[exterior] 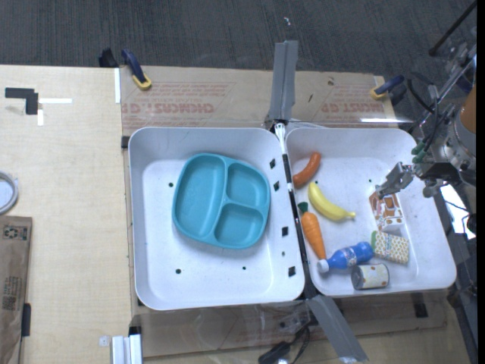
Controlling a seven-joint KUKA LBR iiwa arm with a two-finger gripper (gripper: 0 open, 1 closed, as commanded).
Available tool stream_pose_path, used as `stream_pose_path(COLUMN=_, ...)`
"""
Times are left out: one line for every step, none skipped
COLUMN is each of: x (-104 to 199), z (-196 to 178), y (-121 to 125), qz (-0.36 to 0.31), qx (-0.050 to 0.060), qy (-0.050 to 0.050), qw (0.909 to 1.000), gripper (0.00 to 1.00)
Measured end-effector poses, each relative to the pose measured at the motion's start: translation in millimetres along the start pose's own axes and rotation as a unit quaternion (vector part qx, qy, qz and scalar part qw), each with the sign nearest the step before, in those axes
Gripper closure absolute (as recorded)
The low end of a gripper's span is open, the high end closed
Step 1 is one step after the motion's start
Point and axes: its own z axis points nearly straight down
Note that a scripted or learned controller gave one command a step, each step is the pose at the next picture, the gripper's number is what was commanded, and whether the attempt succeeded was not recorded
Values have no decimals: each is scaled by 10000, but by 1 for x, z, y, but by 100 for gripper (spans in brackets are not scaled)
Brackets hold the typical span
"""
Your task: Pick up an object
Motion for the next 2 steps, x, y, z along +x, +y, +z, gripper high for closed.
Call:
stream_pose_path(x=20, z=177, y=-26, qz=128, qx=-23, qy=3, qw=9999, gripper=0)
stream_pose_path(x=18, z=177, y=-26, qz=-445, qx=-21, qy=-2, qw=9990, gripper=0)
